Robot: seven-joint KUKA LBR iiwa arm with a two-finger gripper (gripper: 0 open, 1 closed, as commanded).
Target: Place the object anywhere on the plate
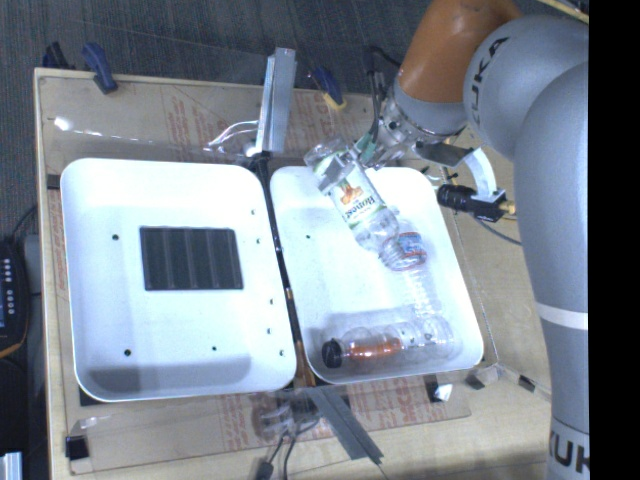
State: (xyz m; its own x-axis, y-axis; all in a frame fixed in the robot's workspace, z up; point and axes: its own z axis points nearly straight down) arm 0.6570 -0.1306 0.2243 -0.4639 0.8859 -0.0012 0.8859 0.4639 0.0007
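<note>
A dark grey ridged plate (191, 258) lies flat in the left bin (100, 348). My gripper (366, 154) is over the far edge of the right bin (300, 268). It is shut on the upper part of a clear plastic bottle with an orange-and-white label (352, 198). That bottle hangs tilted, its top toward the far left and its base pointing down into the right bin. The plate is well to the left of the gripper, across the divider between the bins.
Two more clear bottles lie in the right bin: one with a red label (407, 253) just under the held bottle, and one with a black cap and brown contents (385, 346) along the near wall. A metal post (274, 103) stands behind the bins.
</note>
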